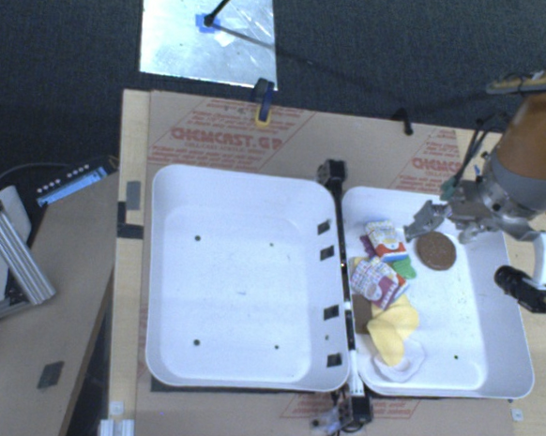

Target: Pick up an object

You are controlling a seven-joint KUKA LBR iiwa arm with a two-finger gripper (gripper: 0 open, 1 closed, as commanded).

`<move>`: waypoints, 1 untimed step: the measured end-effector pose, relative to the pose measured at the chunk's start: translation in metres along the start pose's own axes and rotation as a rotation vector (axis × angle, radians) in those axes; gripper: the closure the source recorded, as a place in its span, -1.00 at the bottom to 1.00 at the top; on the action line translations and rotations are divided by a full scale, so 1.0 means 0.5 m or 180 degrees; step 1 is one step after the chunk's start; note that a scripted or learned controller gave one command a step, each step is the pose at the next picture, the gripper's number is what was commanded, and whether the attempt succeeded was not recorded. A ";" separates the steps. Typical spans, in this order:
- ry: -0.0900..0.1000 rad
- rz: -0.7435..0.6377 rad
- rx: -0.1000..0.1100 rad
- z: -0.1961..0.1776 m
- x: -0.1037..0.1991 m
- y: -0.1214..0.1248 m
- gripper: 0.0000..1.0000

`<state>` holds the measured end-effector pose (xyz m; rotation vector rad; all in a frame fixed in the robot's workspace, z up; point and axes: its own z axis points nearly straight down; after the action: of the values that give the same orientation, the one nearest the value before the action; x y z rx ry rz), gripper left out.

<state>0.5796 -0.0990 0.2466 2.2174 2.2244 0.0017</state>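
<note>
Camera view: the gripper (439, 219) hangs over the far part of the right bin (506, 367), its fingers spread apart with nothing between them, probably poised for a descent. Just beside it lies a brown disc (436, 251), flat, round and apart from the others, so likely the easiest pick. Left of the disc, small printed packets (380, 268) and a yellow soft item (391, 327) cluster against the bin's inner wall. The left bin (164, 345) adjoins.
</note>
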 end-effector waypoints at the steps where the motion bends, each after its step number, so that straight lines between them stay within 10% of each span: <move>1: 0.0007 0.0007 0.0042 0.243 0.011 -0.079 -1.00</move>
<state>0.5400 -0.0935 0.1249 2.2278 2.2296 -0.0105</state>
